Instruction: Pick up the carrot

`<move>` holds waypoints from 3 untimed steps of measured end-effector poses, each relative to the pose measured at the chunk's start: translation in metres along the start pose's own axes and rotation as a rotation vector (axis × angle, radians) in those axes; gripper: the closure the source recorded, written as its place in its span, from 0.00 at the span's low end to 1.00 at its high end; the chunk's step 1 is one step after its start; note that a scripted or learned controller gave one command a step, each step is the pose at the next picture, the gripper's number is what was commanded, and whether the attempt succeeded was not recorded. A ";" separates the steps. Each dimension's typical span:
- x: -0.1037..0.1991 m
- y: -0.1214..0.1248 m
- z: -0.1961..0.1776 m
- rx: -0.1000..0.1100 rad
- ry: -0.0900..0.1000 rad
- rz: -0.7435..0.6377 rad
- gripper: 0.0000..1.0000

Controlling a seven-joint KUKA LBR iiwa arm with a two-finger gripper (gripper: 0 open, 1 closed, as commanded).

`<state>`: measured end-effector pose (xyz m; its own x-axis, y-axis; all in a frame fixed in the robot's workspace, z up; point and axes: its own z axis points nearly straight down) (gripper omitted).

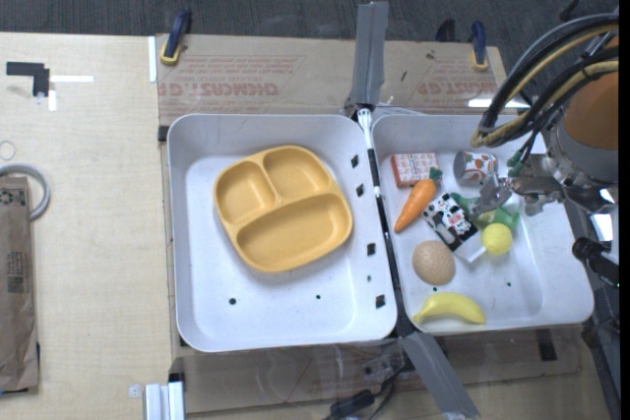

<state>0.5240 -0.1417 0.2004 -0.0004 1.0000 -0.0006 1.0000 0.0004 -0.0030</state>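
The orange carrot point(414, 205) with a green top lies tilted in the left part of the right bin point(551, 305), its tip pointing down-left. My gripper point(495, 200) hangs over the middle of that bin, to the right of the carrot and apart from it, above a black-and-white patterned toy point(451, 218) and a green item point(508, 217). Nothing is visibly held.
The right bin also holds a red-and-white box point(413, 168), a silver can point(475, 166), a yellow lemon point(498, 240), a tan egg point(433, 263) and a banana point(452, 310). A yellow divided plate point(283, 209) sits in the left bin point(197, 290).
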 end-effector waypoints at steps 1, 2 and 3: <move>0.059 -0.012 0.010 0.002 0.000 0.323 0.00; 0.044 0.057 0.099 -0.019 0.004 0.204 0.00; 0.042 0.055 0.091 -0.014 0.001 0.208 1.00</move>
<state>0.5789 -0.0999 0.1089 0.2058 0.9786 0.0012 0.9785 -0.2058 0.0112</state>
